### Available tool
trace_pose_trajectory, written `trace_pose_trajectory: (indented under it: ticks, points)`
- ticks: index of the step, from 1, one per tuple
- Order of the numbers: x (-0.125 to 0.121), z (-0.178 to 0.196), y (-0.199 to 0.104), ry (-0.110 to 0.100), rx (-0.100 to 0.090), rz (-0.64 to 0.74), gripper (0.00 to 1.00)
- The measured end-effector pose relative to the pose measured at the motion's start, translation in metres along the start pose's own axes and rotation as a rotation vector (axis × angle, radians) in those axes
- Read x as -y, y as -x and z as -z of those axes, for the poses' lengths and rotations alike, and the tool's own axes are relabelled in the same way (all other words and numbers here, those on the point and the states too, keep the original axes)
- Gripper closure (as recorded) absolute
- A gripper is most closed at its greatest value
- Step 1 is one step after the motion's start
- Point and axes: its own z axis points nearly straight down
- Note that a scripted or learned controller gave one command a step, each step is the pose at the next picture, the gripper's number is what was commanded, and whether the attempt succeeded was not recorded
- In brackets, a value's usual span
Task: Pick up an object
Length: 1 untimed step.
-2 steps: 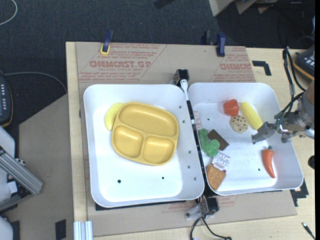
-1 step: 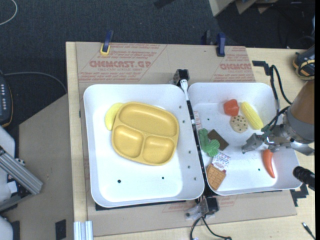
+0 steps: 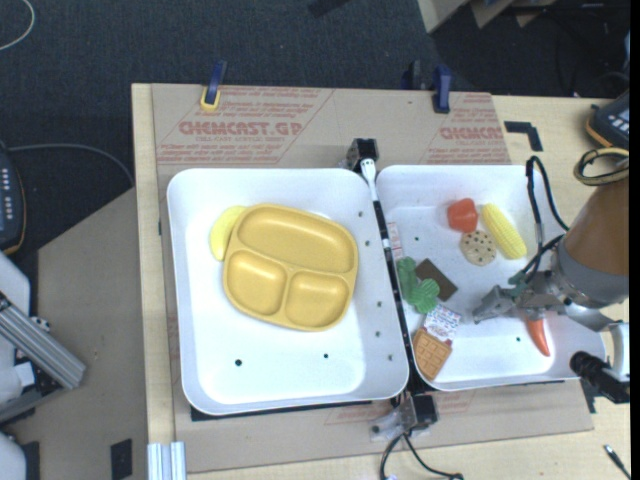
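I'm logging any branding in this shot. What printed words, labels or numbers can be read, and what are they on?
"CHEMCAST GP": red print on the brown protective sheet behind the left bin, partly blurred.
"CHEMCAST": the same print repeated behind the right bin, cut off.
The small white packet in the right bin carries print too small to read.

Dark carpet (image 3: 150,18) around wooden bench (image 3: 300,118)

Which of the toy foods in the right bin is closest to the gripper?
The orange carrot, lying just below the gripper near the bin's right edge. The corn cob, cookie and red piece lie farther up.
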Motion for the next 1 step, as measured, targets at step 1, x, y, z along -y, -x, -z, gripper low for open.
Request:
trace_pose_trajectory:
  ticks: [1]
  points:
    - [0.0005,-0.0169,-0.0008,0.003,0.0,0.0,0.0]
